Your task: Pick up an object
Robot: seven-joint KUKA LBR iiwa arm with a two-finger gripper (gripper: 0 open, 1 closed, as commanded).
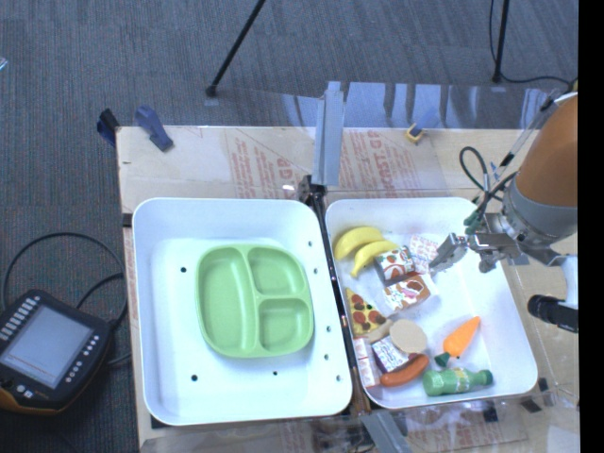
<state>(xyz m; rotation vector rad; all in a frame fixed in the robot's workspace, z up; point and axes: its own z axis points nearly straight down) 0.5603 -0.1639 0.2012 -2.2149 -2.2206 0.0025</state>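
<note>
The right bin (491, 300) holds toy food. Two yellow bananas (363, 245) lie at its far left, with small printed cartons (396, 265) beside them. A pizza slice (360, 306), a tan round disc (408, 335), an orange carrot (461, 336), a red sausage (404, 371) and a green bottle (457, 380) lie nearer the front. My gripper (462, 256) hangs over the bin's far right part, just right of the cartons. Its fingers stand apart with nothing between them.
The left bin (160, 253) holds a green divided plate (255, 300). An upright metal post (330, 144) stands behind the seam between the bins. A teach pendant (47, 347) lies on the floor at the left, and tripod legs cross the floor behind the bench.
</note>
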